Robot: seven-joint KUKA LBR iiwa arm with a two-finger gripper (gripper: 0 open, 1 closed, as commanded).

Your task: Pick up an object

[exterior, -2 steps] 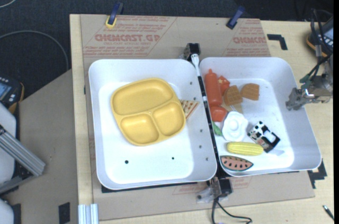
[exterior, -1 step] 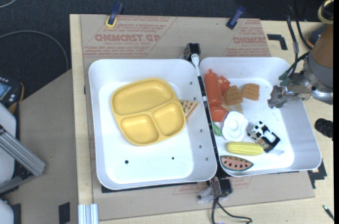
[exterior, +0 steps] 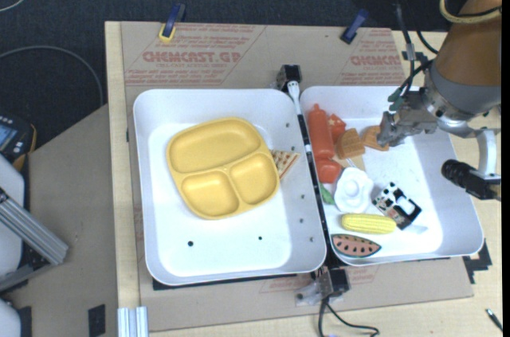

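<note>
The gripper (exterior: 392, 130) hangs at three o'clock over the right bin (exterior: 454, 236), seemingly clenched on a tan piece (exterior: 374, 139).

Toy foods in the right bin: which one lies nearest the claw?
The tan bread piece, beside the red ketchup bottle. It lies just left of the claw; the corn and watermelon slice sit at the bin's near edge.

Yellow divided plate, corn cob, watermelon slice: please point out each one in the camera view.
yellow divided plate (exterior: 222, 166): camera view, on the ridge between its compartments.
corn cob (exterior: 367, 224): camera view, on the middle of the cob.
watermelon slice (exterior: 355, 245): camera view, on its red flesh.
</note>
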